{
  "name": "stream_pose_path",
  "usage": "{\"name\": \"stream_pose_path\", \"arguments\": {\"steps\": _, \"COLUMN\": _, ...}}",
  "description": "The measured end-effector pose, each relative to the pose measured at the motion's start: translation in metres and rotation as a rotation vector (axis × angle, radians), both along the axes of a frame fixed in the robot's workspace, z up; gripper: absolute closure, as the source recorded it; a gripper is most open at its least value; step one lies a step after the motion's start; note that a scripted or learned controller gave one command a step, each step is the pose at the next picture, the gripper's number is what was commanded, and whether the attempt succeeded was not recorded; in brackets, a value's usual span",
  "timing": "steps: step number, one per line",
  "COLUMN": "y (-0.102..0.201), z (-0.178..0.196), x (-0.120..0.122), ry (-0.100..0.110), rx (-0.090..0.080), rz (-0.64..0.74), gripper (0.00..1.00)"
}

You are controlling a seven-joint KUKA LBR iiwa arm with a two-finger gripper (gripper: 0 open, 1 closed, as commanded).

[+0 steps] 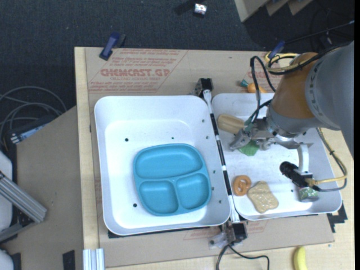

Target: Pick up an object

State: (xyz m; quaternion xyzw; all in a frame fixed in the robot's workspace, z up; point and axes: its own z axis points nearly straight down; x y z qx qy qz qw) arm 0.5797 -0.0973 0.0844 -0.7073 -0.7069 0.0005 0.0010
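Right white bin (332,198), gripper (247,140) low over a green object (248,149), finger state impossible to tell.

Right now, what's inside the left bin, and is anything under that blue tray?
The left bin holds one blue divided tray, lying flat with three bare sections. White bin floor shows around it. Whatever lies beneath the tray is covered, so I cannot tell.

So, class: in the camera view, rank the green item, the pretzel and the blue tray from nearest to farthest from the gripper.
1. Green item, right bin, just under the gripper.
2. Pretzel, same bin, lower near the divider.
3. Blue tray, left bin, farthest.
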Motion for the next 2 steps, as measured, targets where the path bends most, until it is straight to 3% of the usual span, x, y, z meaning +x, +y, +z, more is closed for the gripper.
{"name": "stream_pose_path", "arguments": {"steps": 1, "y": 0.0, "z": 0.01, "x": 0.001, "ry": -0.002, "rx": 0.0, "rz": 0.0, "gripper": 1.0}}
{"name": "stream_pose_path", "arguments": {"steps": 2, "y": 0.08, "z": 0.17, "x": -0.035, "ry": -0.005, "rx": 0.0, "rz": 0.002, "gripper": 1.0}}
